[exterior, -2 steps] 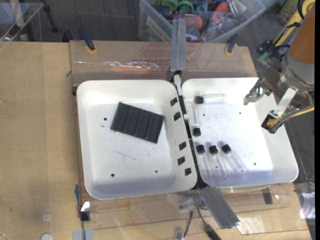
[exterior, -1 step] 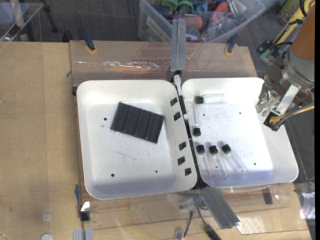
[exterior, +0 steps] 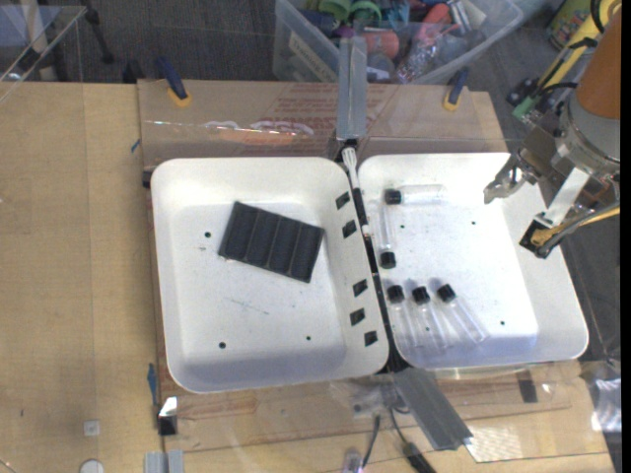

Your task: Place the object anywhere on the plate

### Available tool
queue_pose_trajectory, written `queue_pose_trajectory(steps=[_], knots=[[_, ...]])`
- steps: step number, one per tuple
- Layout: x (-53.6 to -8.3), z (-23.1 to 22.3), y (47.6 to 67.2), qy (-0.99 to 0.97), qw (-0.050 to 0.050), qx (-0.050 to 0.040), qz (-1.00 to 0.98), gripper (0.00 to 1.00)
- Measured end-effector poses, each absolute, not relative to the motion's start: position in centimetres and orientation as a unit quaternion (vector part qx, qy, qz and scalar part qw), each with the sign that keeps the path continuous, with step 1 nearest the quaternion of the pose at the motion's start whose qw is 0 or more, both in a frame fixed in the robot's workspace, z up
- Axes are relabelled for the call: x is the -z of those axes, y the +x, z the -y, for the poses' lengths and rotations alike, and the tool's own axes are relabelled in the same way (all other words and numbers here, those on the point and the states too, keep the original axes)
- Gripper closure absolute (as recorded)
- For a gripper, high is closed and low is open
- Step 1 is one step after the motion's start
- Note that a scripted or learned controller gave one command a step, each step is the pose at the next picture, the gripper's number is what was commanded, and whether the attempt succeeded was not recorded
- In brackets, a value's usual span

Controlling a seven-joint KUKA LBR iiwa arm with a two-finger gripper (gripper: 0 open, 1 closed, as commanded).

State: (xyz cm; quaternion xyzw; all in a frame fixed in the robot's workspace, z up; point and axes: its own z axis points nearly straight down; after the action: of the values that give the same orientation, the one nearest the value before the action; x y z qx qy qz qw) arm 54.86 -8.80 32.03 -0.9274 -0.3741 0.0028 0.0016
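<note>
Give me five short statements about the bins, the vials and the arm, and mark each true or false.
1. The dark ridged plate lies in the left bin. True.
2. Several clear vials with black caps lie in the right bin. True.
3. A vial rests on the plate. False: the vials are all in the right bin.
4. The gripper hangs over the left bin. False: it is at the right bin's right side.
5. A tub of colourful items stands beyond the bins. True.

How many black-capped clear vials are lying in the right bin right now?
5. One vial lies near the right bin's far edge, one along its left wall, and three sit side by side near the front.
</note>
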Motion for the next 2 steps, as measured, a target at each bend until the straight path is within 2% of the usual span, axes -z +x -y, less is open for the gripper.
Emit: queue_pose_trajectory(steps=[1,2], knots=[[-32.97,8.85,54.9,-0.927,0.002,-0.0033,0.374,1.0],[-32.96,8.84,54.9,-0.927,0.002,-0.0035,0.374,0.0]])
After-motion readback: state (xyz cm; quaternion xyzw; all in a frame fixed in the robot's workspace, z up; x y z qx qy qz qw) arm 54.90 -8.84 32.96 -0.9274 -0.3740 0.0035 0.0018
